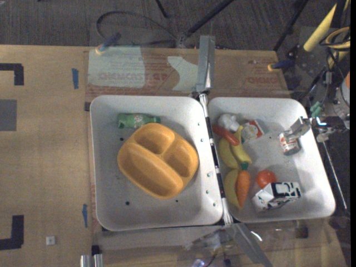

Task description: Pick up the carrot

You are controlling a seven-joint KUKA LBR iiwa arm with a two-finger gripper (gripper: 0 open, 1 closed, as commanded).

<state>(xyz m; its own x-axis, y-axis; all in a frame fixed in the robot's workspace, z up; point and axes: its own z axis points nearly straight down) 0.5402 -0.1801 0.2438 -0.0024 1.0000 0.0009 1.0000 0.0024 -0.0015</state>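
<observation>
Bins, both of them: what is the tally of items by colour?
Orange or red: 4, orange divided plastic plate, orange toy carrot, red tomato, red chilli
Yellow: 2, bananas
Green: 1, bottle
White: 3, cartons
Silver: 1, can
Total: 11

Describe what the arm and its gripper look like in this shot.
At the right bin's far right edge, the gripper is a small silvery-grey metal piece with light, shiny surfaces. Its details are too blurred to make out. Behind it, dark cables and a yellow hose hang by the bench's right side.

Wooden bench [44,166], two white bins [105,204] [311,204] side by side
</observation>
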